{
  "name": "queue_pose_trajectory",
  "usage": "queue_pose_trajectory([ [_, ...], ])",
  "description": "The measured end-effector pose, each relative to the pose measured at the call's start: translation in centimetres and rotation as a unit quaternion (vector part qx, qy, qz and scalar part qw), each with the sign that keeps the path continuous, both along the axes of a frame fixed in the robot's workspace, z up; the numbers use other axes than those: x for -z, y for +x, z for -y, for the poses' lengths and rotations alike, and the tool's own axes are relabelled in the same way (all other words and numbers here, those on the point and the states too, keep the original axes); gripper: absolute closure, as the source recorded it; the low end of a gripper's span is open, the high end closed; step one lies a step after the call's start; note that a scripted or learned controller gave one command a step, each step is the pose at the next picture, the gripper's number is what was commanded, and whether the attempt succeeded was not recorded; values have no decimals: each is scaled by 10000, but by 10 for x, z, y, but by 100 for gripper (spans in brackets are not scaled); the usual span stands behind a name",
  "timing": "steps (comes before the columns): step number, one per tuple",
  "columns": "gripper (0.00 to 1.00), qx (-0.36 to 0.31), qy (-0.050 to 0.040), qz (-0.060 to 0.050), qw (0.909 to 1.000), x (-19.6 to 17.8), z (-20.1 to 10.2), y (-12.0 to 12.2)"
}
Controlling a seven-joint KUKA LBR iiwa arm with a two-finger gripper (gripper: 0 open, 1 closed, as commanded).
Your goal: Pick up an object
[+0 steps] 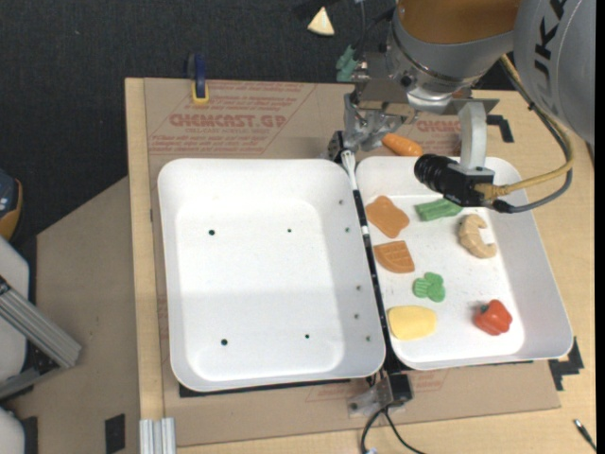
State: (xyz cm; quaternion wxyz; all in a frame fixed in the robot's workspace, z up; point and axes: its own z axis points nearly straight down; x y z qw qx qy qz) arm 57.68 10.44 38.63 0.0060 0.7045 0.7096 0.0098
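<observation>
Plainly, the pickings all lie in the right bin: an orange carrot-like piece at its upper edge, a tan-orange lump, a ridged orange wedge, a green pod, a pale curved piece, a green floret, a yellow lump and a red pepper-like piece; they look like small toy foods, so I judge them light, stiff and somewhat slick; none looks fragile. The yellow lump and the red piece sit apart from their neighbours near the lower right of the frame, so a pinch across the narrow middle of either seems the safest hold; the flat wedge would likely need its edges caught. The gripper hangs at the top centre of the frame, over the upper rim where the bins meet, just beside the carrot-like piece; whether it is released or clenched I cannot tell. The left bin is smooth white plastic with shallow walls; both bins rest on a brown board on the tabletop, beyond which lies dark carpet.
</observation>
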Motion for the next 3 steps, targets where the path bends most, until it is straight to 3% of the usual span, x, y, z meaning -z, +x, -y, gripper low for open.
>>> queue_pose_trajectory([
  [1,100,83,-36,-134,9999,43,87,-28],
  [2,100,10,-22,-93,10000,51,26,17],
  [3,100,1,-17,-104,9999,65,-37,24],
])
